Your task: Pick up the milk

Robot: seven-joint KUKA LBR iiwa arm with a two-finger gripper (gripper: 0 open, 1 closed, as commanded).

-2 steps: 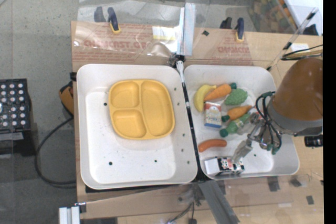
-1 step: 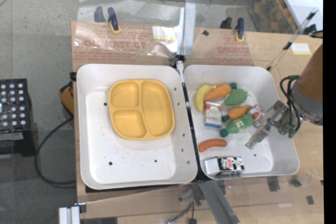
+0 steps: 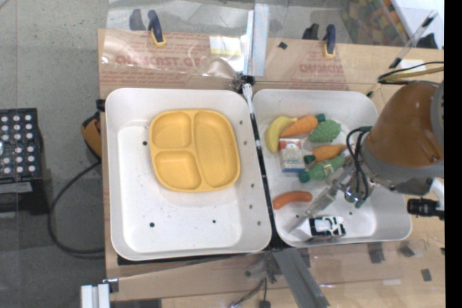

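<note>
Milk carton [image 3: 291,154]: lies in the right bin [image 3: 375,227], centre-right of frame, among toy foods, not lifted. Gripper [image 3: 325,202]: low over the bin's lower part, beside a sausage [image 3: 291,198]; finger state cannot be told. Pick outstanding.

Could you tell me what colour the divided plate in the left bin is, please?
The divided plate is plain yellow, seen best in the camera view.

Yellow three-compartment plastic plate [image 3: 195,150] in left white bin [image 3: 126,227]; small red-and-white milk carton [image 3: 291,154] among toy foods in right white bin [image 3: 361,106].
</note>
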